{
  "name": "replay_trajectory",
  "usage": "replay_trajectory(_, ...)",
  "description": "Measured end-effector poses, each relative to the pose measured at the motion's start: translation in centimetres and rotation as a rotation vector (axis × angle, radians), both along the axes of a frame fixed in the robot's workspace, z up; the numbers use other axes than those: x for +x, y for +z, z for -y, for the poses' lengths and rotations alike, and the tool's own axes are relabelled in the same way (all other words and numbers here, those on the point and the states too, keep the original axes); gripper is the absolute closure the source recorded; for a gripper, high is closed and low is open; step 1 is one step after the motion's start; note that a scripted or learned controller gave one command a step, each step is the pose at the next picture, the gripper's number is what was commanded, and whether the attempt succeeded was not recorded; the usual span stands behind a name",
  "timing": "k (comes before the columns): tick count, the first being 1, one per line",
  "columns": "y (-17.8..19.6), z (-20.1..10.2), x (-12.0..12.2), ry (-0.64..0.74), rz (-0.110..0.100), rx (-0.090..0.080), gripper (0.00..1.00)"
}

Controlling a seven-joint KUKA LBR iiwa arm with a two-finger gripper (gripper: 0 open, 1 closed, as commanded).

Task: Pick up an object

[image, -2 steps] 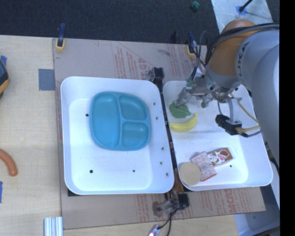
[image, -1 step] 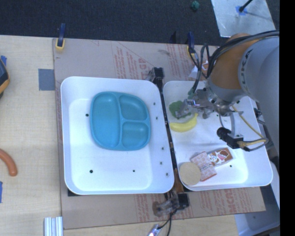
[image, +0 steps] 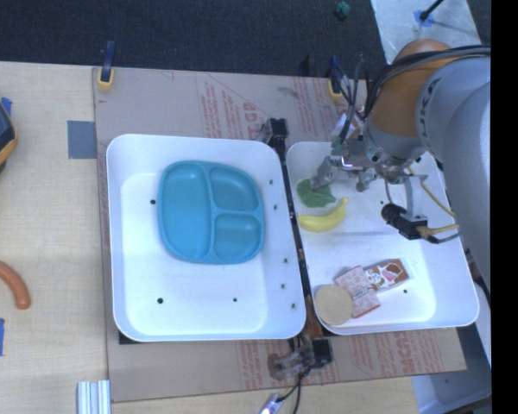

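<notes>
While the green leafy piece lies at the right bin's ten o'clock, touching the banana, its long axis near-level, the gripper hovers just toward one o'clock of it, fingers apart, clasping nothing.

Green item and banana crowd the right bin's left wall; centre open.

The wooden bench carries a cardboard sheet with 2 white bins on it; a sausage lies on the wood at the left
</notes>
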State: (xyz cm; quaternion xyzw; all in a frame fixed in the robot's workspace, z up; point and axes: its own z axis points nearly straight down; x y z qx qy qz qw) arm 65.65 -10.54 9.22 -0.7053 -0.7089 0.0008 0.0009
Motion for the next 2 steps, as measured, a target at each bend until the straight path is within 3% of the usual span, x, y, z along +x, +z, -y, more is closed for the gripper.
replay_trajectory(1,-0.1,-0.9,-2.2,-0.002,-0.002,-0.001,0.00)
replay_trajectory(2,0.0,-1.2,-1.1,0.001,0.000,-0.001,0.00)
